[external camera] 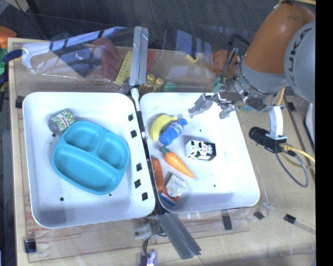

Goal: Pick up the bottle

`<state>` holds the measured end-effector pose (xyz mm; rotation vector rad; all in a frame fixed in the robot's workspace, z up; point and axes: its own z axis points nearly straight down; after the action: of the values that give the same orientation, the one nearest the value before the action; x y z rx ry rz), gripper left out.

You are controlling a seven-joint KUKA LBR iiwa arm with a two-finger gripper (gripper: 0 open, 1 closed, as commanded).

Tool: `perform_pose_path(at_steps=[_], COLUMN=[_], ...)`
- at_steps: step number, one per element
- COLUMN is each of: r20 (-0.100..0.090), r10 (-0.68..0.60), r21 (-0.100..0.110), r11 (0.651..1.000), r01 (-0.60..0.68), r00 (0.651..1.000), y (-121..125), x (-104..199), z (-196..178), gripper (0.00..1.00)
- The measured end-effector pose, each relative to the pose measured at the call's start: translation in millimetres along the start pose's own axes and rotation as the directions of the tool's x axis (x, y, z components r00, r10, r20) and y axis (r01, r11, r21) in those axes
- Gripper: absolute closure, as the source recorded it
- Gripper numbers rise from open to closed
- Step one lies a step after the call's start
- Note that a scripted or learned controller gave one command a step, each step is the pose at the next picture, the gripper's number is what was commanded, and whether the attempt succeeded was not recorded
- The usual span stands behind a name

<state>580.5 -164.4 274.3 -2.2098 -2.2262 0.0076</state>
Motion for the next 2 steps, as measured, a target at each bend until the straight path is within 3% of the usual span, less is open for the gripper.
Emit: perform_pose_path(at_steps=[1,2], r20=[-0.001,-0.003], r10=[0.075,0.071], r21=[0.002,0.008], r11=[0.997,0.997], r01=[-0.075,-0.071], r00=[0.997,0.997], y=[26.7,26.7], x=[15.3,15.6], z=[158.2,149.6], gripper=[0.00,1.00])
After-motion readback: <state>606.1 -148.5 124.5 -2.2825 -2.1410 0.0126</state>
